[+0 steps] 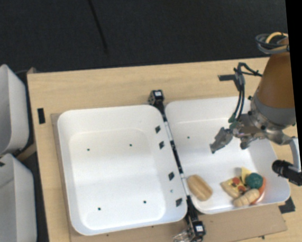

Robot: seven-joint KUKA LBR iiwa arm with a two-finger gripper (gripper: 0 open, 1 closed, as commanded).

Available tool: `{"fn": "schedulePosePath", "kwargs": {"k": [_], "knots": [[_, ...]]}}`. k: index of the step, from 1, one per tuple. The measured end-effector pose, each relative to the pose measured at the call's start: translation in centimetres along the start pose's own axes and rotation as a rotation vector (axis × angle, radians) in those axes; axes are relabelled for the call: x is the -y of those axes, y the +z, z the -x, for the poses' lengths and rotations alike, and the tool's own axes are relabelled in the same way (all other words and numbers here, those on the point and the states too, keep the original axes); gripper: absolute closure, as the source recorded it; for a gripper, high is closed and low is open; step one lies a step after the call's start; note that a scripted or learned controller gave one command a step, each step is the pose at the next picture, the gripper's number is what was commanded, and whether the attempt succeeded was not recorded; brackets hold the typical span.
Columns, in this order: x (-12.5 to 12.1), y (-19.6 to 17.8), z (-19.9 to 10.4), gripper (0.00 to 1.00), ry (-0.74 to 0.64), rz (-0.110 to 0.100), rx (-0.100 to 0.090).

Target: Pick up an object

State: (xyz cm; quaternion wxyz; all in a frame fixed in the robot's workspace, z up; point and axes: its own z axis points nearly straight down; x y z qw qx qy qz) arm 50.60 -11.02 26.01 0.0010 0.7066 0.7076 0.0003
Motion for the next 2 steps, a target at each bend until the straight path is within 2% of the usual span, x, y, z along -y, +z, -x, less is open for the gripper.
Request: {"fn": "schedulePosePath", "kwargs": {"k": [1, 2], "knots": [[1.9, 2.4, 8.6, 0.0, 0.01, -0.003, 0.004], [1.9, 16.6, 12.1, 0.0, 0.005, -0.005, 0.001]]}}
